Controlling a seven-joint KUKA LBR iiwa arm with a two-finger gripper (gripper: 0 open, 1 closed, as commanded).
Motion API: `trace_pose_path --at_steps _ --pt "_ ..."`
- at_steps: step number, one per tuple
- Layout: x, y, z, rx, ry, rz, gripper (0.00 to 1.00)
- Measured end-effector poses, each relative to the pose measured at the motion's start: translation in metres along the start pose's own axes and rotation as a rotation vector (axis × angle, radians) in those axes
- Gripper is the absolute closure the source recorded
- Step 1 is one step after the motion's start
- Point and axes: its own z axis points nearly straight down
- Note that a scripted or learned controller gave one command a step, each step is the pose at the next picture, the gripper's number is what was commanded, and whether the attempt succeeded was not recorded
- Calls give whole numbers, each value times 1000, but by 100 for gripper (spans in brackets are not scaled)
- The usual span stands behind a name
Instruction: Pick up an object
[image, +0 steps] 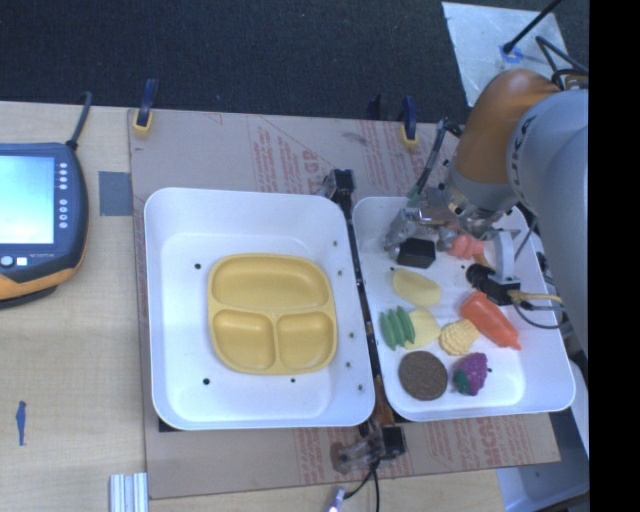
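Note:
The right white bin (540, 390) holds several toy foods: a pale yellow piece (416, 288), a green pea pod (397, 326), a brown round patty (423, 375), a purple grape bunch (471, 372), a yellow ridged piece (459, 337), an orange carrot (490, 318) and a small salmon-coloured piece (467, 246). My gripper (414, 246) hangs low over the far left part of this bin, just above the pale yellow piece. Its dark end hides what lies beneath it.
The left white bin (175, 300) carries a yellow three-compartment tray (272, 312). A teach pendant (35, 220) lies on the bench at far left. Clamps (144, 118) hold the cardboard sheet at the back. The arm's grey body (545, 140) overhangs the right bin's far right side.

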Motion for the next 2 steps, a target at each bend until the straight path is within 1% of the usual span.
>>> trace_pose_path --at_steps 1,2 --pt "-1 1 -11 -1 0 -2 100" --pt "59 -66 -108 -2 1 1 100"
